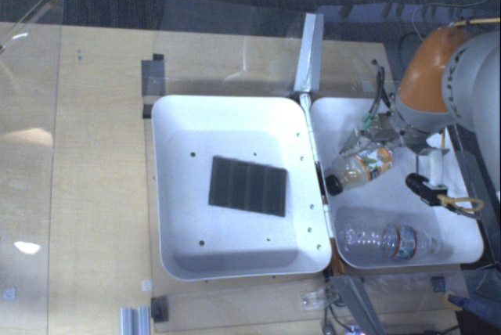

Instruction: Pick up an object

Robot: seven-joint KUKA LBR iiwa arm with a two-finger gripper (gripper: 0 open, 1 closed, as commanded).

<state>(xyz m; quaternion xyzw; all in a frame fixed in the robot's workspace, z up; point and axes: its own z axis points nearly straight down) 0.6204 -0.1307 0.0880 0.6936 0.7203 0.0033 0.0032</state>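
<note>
Two clear bottles are lying in the right bin (470, 243): the nearer bottle (389, 240) is resting along the front wall, and a second bottle (361, 167) with a dark cap is lying tilted behind it, near the divider. Just above this one the pincer (381, 130) is hanging; whether it is spread or pressed together, I cannot tell. Apparently the arm is approaching, so next it is needing a straight descent. Farther left, a dark ribbed pad (248, 185) is lying in the left bin (176, 169).
</note>
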